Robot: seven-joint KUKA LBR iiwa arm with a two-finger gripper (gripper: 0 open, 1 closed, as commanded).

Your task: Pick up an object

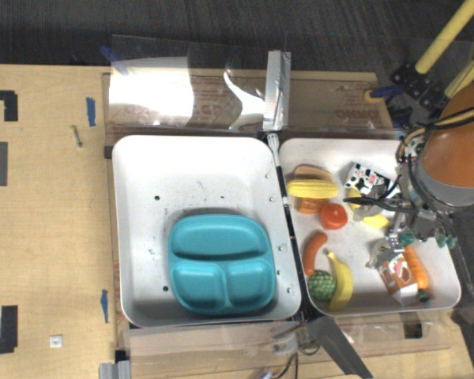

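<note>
right bin: toy food, gripper low over it

carrot: orange, lying at a slant near the right bin's front right corner, just beside a white and red packet. gripper: down in the right bin, just above and left of the carrot's top end; whether it is spread or pressed together cannot be told, and nothing is seen pinched in it. arm: orange band at the right edge, black cables running off it.

other contents, right bin: banana at the front, touching a green round fruit; sausage just behind these; tomato near the middle; a yellow piece on a burger by the left wall; a black and white card toward the back; a small yellow bit near the gripper.

left bin: one teal tray with three compartments, set toward the front.
</note>
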